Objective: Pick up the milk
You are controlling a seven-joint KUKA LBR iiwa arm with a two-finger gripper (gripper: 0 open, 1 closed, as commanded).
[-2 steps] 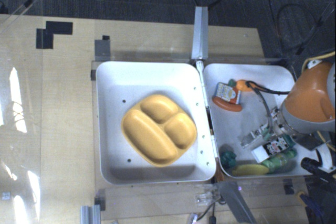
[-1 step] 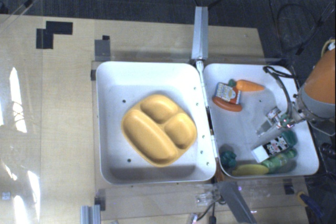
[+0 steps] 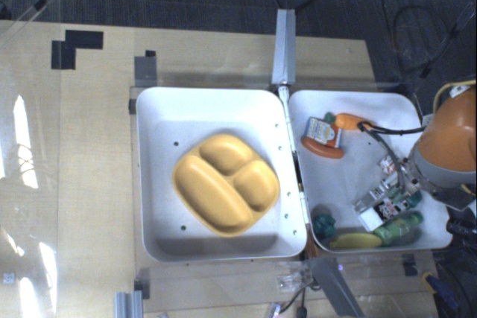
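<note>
a: where is the milk [image 3: 320, 130]?

b: it is a little carton in the right bin [image 3: 350, 182], up near the top left corner. it lies right next to a carrot [image 3: 349, 120] and touches a hot dog [image 3: 323, 149].

a: and the gripper [image 3: 387, 197]?

b: it is low in the right bin, near the bottom right, well apart from the milk. i cannot tell how it is set, it is too small and messy to see. it sits just above a green bottle [image 3: 399, 229].

a: what else is there?

b: a banana [image 3: 355, 240] and a dark green thing [image 3: 323, 224] lie along the bottom edge. the left bin [image 3: 156, 160] has a big yellow tray [image 3: 226, 182] with three parts.
</note>
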